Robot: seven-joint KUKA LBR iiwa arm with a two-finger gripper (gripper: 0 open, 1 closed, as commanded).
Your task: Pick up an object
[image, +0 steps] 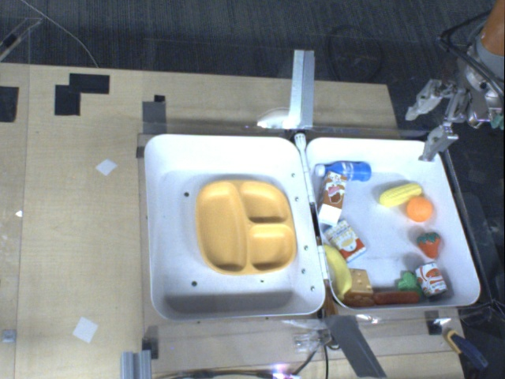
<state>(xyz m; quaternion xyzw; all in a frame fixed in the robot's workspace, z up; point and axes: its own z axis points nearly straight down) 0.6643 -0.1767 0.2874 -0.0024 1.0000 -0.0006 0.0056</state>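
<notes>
The orange (420,209) lies at three o'clock in the right bin (465,235), touching the corn (400,193). It looks light, hard, smooth plastic, round and apt to roll; best pinched across its middle. The strawberry (428,245) sits near at five o'clock, the bottle (347,170) at ten. The left bin (166,212) carries a glossy yellow tray (243,226). The gripper (439,125) hangs over the right bin's one-o'clock corner, jaws apparently spread, nothing between them.
</notes>
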